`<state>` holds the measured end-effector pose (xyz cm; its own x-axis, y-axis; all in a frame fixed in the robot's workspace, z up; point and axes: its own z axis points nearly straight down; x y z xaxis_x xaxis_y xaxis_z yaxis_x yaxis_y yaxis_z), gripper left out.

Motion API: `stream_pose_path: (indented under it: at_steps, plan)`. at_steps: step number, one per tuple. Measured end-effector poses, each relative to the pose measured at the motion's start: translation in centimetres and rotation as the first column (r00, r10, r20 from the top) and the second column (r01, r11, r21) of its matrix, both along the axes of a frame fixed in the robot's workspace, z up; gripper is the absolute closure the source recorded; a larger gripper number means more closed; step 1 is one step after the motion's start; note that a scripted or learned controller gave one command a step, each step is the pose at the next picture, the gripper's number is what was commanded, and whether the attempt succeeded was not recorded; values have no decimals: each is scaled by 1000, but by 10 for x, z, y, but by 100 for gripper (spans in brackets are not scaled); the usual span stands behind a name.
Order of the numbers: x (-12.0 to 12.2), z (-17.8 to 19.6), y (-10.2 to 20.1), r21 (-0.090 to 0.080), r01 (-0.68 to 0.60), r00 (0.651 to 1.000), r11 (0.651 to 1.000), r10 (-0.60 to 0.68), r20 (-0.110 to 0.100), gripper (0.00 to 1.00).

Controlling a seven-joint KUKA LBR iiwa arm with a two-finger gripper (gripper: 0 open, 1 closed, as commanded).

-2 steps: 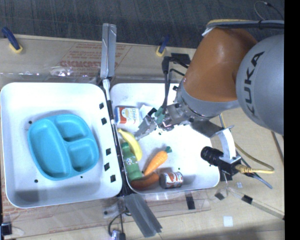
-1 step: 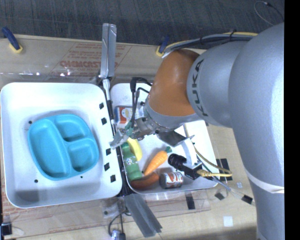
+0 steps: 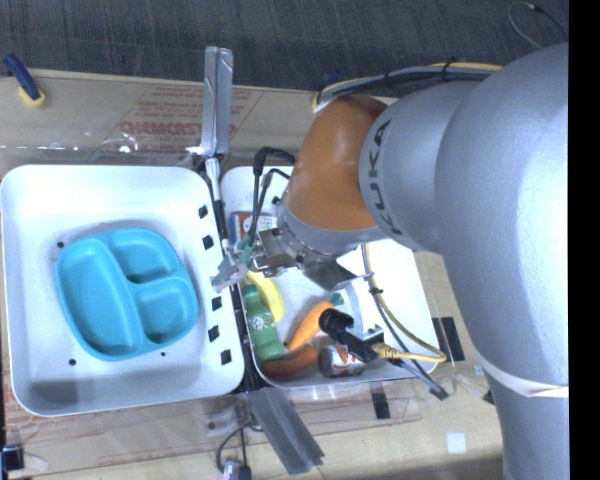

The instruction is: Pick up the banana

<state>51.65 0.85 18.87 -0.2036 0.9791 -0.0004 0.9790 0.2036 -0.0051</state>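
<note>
The banana (image 3: pixel 266 298) is yellow and lies near the left wall of the right bin (image 3: pixel 420 278), partly under the arm. My gripper (image 3: pixel 238 264) hangs just above and to the left of the banana's upper end, over the rim between the two bins. The big grey and orange wrist hides much of the gripper and of the right bin.
Beside the banana, a green bottle (image 3: pixel 264 335) lies along the bin's left wall, with an orange carrot-like piece (image 3: pixel 305 328), a reddish-brown item (image 3: pixel 288 364) and a small can (image 3: pixel 342 362) near the front. The left bin (image 3: pixel 30 218) holds a blue divided tray (image 3: pixel 128 290).
</note>
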Motion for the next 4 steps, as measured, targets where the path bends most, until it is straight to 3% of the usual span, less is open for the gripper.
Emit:
stream_pose_path:
  at_steps: [1,2,3,4]
  plan:
    - [-35,0,-44,2,-48,999,999,48,-3,0]
    - [-39,69,-35,1,1,1000,1000,-1,0,0]
    - [6,-1,-15,1,-30,1000,1000,30,-5,0]
    - [-37,-73,-114,1,82,997,997,-82,6,0]
